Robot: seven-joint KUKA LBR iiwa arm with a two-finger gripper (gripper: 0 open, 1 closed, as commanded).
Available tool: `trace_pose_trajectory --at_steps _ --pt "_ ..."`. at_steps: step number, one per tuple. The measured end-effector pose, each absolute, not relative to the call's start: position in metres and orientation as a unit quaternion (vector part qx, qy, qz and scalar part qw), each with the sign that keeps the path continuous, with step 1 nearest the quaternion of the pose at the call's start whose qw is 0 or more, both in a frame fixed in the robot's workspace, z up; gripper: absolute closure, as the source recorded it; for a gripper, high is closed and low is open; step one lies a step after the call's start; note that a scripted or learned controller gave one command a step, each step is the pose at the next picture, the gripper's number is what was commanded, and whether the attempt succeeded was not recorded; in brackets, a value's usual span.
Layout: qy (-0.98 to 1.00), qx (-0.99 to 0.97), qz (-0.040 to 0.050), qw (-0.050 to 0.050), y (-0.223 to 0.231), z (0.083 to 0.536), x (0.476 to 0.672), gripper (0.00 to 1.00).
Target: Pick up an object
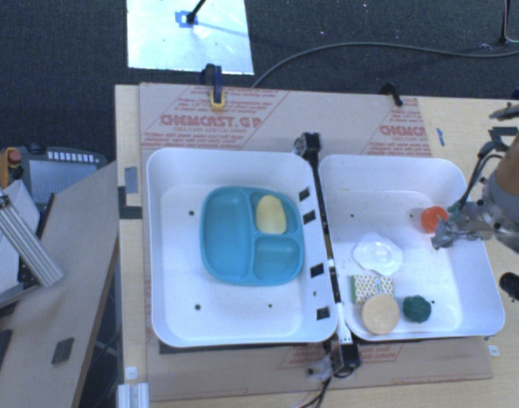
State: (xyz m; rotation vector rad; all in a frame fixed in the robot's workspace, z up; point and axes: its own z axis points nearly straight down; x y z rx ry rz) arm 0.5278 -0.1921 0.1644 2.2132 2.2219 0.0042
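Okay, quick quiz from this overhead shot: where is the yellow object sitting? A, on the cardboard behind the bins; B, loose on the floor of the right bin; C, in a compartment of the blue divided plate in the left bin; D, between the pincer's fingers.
C: the yellow object lies in the upper right compartment of the blue divided plate, which sits in the left bin.

Five small objects lie in the white bins: an orange ball [432, 219], a white lumpy object [377, 254], a tan round disc [380, 314], a dark green ball [416, 308], and a yellow oval piece [271, 214] resting in a blue divided plate [234, 238].
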Motion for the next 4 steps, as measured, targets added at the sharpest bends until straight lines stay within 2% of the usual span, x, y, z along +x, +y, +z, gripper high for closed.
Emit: trace_pose_trajectory --at_steps 1,2,4 --pt "0.709 0.705 0.0017 0.003 -0.184 0.216 0.525 1.0" --pt "0.709 0.706 0.001 0.002 -0.184 0.23 0.526 1.0" --pt "0.711 0.703 0.0016 0.001 -0.07 0.224 0.563 1.0"
